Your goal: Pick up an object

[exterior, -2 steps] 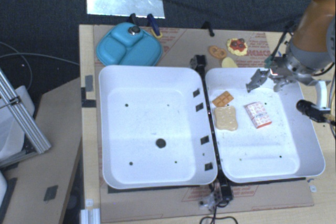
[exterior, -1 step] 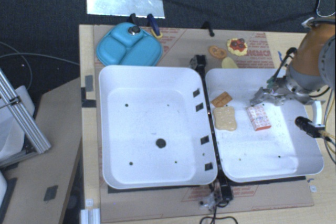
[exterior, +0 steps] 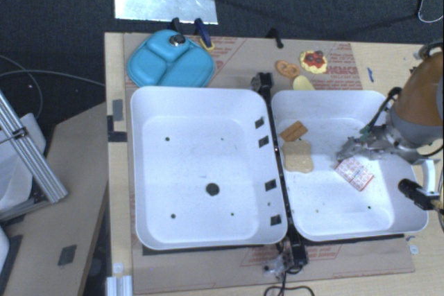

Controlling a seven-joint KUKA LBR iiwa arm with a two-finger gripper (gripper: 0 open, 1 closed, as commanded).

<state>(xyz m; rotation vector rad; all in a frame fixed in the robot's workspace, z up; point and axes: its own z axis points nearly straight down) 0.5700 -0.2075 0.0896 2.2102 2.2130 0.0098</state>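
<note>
The right bin (exterior: 388,218) holds three things. A small brown cracker-like piece (exterior: 293,130) lies near its left wall, with a beige toast-like slab (exterior: 298,157) just below it. A red-and-white patterned packet (exterior: 355,174) lies flat toward the middle. My gripper (exterior: 352,148) reaches in from the right on the grey arm with the orange band (exterior: 424,98). It sits low over the bin floor, right at the packet's upper edge and to the right of the beige slab. Nothing is visibly lifted.
The left bin (exterior: 149,149) shows a dark round spot (exterior: 212,189) on its floor. Behind the bins lie a blue lidded dish (exterior: 170,60), an orange pretzel shape (exterior: 286,68), a small pizza toy (exterior: 313,60) and a yellow piece (exterior: 302,83). A black part (exterior: 416,194) overhangs the right bin's rim.
</note>
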